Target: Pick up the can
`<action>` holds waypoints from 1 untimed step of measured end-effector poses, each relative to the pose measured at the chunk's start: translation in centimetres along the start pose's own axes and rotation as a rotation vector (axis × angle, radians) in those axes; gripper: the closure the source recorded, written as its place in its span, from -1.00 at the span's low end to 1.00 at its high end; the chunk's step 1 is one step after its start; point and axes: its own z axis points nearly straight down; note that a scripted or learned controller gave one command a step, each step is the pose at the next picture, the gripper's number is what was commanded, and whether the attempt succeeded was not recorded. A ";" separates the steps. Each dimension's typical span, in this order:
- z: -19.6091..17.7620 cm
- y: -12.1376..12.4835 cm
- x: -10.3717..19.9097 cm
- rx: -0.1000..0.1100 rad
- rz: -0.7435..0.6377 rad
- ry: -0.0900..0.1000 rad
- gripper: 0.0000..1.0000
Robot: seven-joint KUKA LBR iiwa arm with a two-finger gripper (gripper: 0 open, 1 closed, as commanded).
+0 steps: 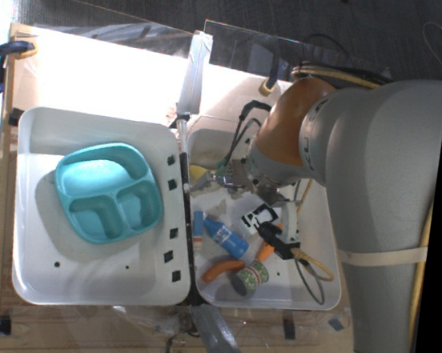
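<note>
Looking down on the two bins, we see the arm (354,149) stretched in from the right over the right bin (326,250).

We find the can (250,276), green-patterned and lying on its side, near that bin's front wall, touching an orange carrot-shaped piece (222,269) on its left. A blue bottle (215,230) lies just behind them. The gripper (237,178) hangs over the bin's back part, well apart from the can; we cannot tell its state. A teal divided plate (108,191) sits in the left bin (39,269).
</note>
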 end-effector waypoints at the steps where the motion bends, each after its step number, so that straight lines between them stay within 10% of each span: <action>1: -3.8 -6.4 -2.2 0.002 -0.046 0.003 -1.00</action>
